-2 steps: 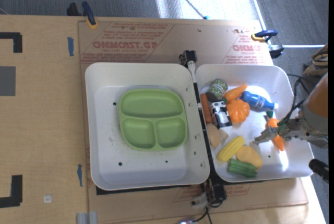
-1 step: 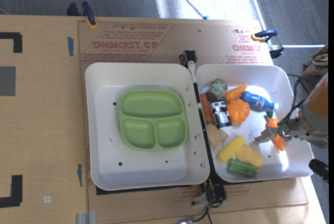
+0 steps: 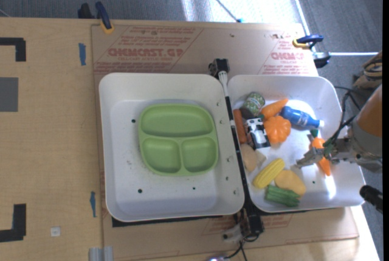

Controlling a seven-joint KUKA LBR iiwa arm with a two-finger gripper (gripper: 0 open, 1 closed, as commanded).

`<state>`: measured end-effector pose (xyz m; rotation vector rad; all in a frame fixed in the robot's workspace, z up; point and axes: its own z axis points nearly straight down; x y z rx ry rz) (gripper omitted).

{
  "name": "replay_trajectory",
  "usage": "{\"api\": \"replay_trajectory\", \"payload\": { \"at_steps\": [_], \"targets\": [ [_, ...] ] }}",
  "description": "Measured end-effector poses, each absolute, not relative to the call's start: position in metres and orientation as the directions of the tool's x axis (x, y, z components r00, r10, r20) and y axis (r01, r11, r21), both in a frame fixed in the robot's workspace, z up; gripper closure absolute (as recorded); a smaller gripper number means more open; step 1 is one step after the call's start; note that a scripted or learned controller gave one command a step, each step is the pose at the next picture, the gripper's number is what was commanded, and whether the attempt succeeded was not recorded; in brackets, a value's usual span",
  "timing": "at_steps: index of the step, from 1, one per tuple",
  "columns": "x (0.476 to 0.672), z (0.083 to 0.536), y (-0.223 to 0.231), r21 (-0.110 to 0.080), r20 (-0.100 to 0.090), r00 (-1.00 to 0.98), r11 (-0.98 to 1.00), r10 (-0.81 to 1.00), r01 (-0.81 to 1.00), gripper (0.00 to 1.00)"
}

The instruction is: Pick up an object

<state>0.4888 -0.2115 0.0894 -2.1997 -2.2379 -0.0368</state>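
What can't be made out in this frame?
- Gripper, camera view: too small and blurred to tell its grip on the orange piece beside it.
- Arm: cut off by the right edge.
- Black-and-white toy: too small to identify.
- Round green item: markings blurred.

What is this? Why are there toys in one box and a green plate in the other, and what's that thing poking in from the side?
It's a robot arm at a bench, photographed from above. Its hand is a gripper with two fingers, reaching in from the right. Two white bins sit side by side. The left bin holds a green plate with three sections. The right bin holds toy food: corn, a blue bottle, a carrot and more. The gripper is low among the toys, beside a small orange piece. I can't tell if it has grabbed anything.
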Motion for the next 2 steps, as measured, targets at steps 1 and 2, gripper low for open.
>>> {"api": "replay_trajectory", "payload": {
  "at_steps": [1, 2],
  "targets": [
    [0.4888, 0.0894, -0.2115, 0.014, 0.019, -0.017, 0.017, 1.0, 1.0, 0.0],
    [0.4887, 0.0894, -0.2115, 0.014, 0.019, -0.017, 0.017, 1.0, 1.0, 0.0]
  ]
}}
